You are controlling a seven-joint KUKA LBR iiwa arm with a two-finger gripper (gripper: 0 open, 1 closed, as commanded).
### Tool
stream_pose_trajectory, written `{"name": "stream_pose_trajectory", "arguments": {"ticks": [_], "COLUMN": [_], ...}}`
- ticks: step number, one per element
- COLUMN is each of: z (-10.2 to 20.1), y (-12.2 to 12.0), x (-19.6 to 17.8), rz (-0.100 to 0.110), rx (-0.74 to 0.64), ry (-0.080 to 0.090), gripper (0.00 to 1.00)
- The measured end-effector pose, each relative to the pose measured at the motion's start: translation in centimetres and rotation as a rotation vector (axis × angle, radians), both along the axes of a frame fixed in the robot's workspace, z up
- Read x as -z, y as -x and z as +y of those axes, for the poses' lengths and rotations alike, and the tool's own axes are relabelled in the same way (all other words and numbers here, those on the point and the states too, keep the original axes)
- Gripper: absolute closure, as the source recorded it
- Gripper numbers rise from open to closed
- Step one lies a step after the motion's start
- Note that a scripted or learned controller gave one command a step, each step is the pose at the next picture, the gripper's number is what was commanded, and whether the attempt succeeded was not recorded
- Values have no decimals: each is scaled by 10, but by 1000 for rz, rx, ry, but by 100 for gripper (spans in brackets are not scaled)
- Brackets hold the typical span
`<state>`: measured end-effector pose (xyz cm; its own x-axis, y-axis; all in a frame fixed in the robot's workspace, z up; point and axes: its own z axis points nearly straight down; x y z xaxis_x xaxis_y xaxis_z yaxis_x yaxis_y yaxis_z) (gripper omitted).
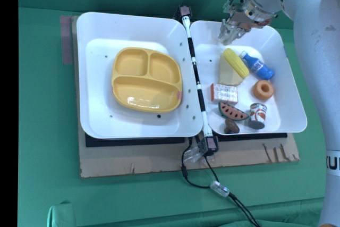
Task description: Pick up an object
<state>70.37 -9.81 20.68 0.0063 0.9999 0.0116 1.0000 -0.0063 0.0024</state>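
My gripper (pixel 229 34) hangs over the far part of the right bin (pixel 289 109), above and behind the toys, with nothing between its fingers. Below it lie a corn cob (pixel 236 62) on a cheese wedge (pixel 228 74), and a blue bottle (pixel 256 66) beside them. Nearer the front sit a donut (pixel 263 90), a small white box (pixel 224 93), a watermelon slice (pixel 232 111), a can (pixel 257 115) and a small brown piece (pixel 231 126).
The left bin (pixel 93 109) holds a yellow divided plate (pixel 147 80). A black-and-white rod (pixel 194 69) runs along the seam between the bins. Cables (pixel 212 181) trail off the bench's front edge. The grey arm (pixel 319 34) fills the right side.
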Motion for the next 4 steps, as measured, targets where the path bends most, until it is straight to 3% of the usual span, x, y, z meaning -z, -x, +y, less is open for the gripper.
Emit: {"name": "stream_pose_trajectory", "arguments": {"ticks": [1, 2, 3, 4], "z": [87, 87, 24, -38], "y": [1, 1, 2, 3], "x": [-82, -81, -80, 12], "rz": [-15, -14, -13, 3], "rx": [-4, -3, 1, -1], "ry": [12, 13, 17, 15], "gripper": [100, 0, 0, 0]}}
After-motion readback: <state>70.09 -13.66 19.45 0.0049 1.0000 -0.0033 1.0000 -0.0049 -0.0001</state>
